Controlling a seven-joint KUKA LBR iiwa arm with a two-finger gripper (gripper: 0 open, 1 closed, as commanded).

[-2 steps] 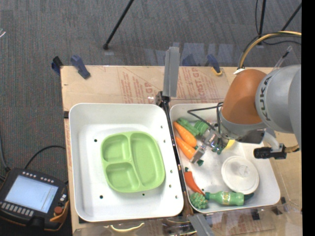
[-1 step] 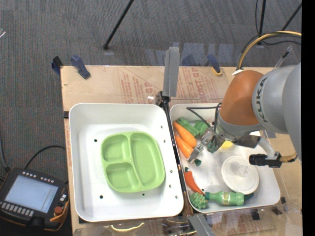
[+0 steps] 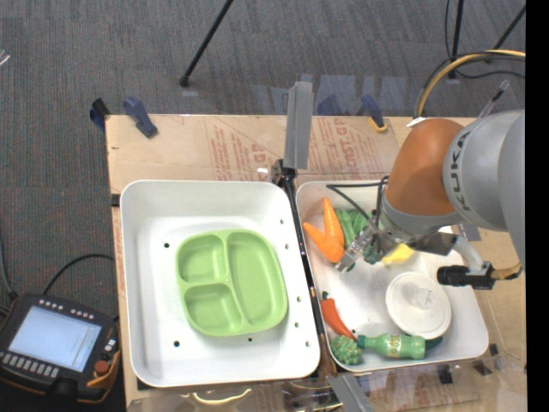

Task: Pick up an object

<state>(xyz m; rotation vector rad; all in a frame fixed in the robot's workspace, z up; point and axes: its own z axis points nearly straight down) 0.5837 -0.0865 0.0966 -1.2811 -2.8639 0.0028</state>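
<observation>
Pincer (image 3: 355, 253) hangs low in the right bin's far-left part, beside an orange carrot-like toy and some green leafy item; fingers blurred, so can't tell how open it is or whether anything is caught between them. Desk (image 3: 206, 148) brown board, carries both bins. Arm (image 3: 467, 174) grey with orange band, enters from the right, covers far-right part of the right bin. Left bin (image 3: 146, 204) white, holds a green divided plate (image 3: 230, 281) near its middle. Right bin (image 3: 467, 337) white, cluttered. White round lidded bowl (image 3: 418, 303) near-right in it. Orange carrot-like toy (image 3: 326, 232) far-left, just left of pincer. Green leafy item (image 3: 352, 226) touching that toy's right side. Green bottle (image 3: 393, 345) lying flat along near wall. Small carrot (image 3: 334, 316) near-left. Broccoli piece (image 3: 346, 349) near-left corner, touching bottle's neck end. Yellow bit (image 3: 397, 254) right of pincer, partly hidden.
</observation>
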